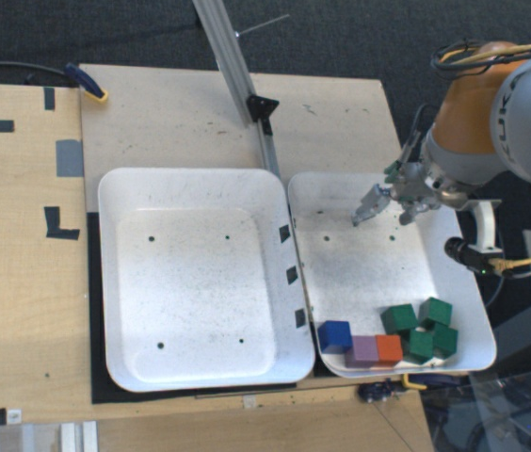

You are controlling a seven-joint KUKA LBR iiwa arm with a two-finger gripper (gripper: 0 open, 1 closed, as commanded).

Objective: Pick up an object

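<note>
The claw (pixel 381 211) hovers over the upper part of the right bin (pixel 360 271), its two fingers spread apart with nothing between them. The blocks sit well apart from it, huddled at that bin's lower edge: a blue block (pixel 335 335), a purple one (pixel 364 349), an orange one (pixel 389 348) and several green blocks (pixel 422 326)

The arm (pixel 491 111) is cut off at the right edge; the green blocks (pixel 423 328) overlap, their count unclear
</note>
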